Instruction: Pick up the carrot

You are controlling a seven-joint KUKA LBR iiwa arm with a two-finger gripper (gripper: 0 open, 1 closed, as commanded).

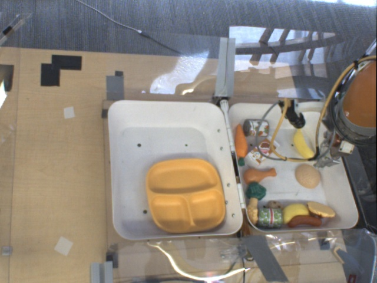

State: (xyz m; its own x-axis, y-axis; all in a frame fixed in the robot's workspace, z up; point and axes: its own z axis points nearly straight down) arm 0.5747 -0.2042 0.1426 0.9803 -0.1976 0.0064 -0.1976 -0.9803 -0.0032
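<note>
The carrot (240,140), orange and slim, lies along the left wall of the right bin (351,208), beside a small tin can (255,127). My arm (359,102) comes in at the right edge, over the bin's right side. The gripper (327,157) hangs low near the bin's right wall, between a banana (303,144) and a tan egg-like ball (307,175). It is well to the right of the carrot, about a third of the bin's width away. Yellow cables loop from the arm across the bin toward a black piece (295,119).
The right bin also holds a drumstick (260,173), broccoli (255,190), corn (253,208), a green can (270,216), a lemon (295,211), a sausage (304,221) and a cookie (321,210). The left bin (123,128) holds a yellow divided tray (185,194).
</note>
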